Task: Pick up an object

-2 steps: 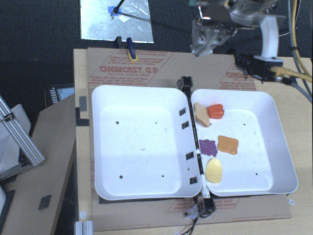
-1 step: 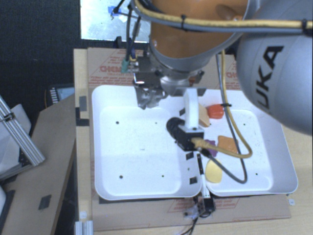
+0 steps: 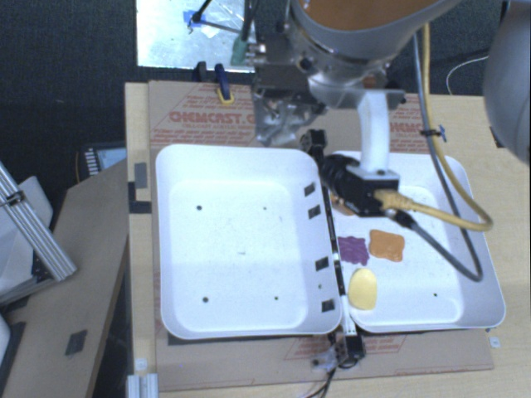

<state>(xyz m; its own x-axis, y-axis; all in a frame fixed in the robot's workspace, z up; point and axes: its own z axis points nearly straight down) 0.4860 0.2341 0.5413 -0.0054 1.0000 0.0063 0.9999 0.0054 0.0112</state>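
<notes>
Fixed overhead cam, slanted on bins (image 3: 241, 160)

The grey arm (image 3: 508, 73) reaches in from the right, its orange-banded wrist (image 3: 365, 7) bent over, with the gripper (image 3: 279, 123) pointing down.

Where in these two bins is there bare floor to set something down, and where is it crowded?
The left bin floor is bare wall to wall. In the right bin, the front right corner is free, beyond the orange piece. Crowded along its inner wall: purple piece, yellow piece.
</notes>
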